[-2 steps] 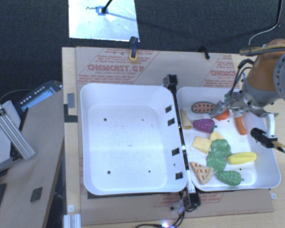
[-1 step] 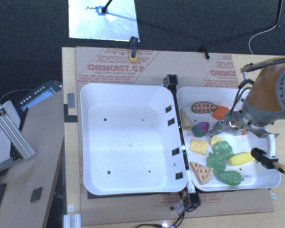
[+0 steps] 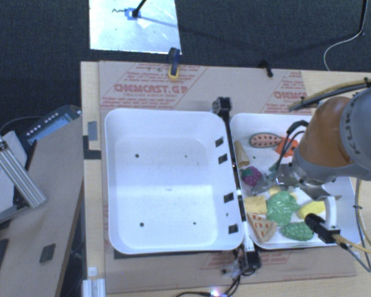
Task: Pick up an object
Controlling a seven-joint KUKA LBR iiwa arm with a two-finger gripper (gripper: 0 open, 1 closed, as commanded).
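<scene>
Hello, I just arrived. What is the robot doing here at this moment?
A grey and orange robot arm reaches in over the right bin, which holds toy food: a purple piece, green pieces, a yellow wedge. It is low among them, trying to pick one. The left bin sits beside it.

Looks like a robotics lab: grey KUKA arm [image 3: 346,141] with cables over a bench [image 3: 191,82] topped with a Chemcast-printed protective sheet, two white bins [image 3: 167,125] clipped side by side at the middle, aluminium framing [image 3: 12,172] and dark carpet past the bench's left edge
</scene>
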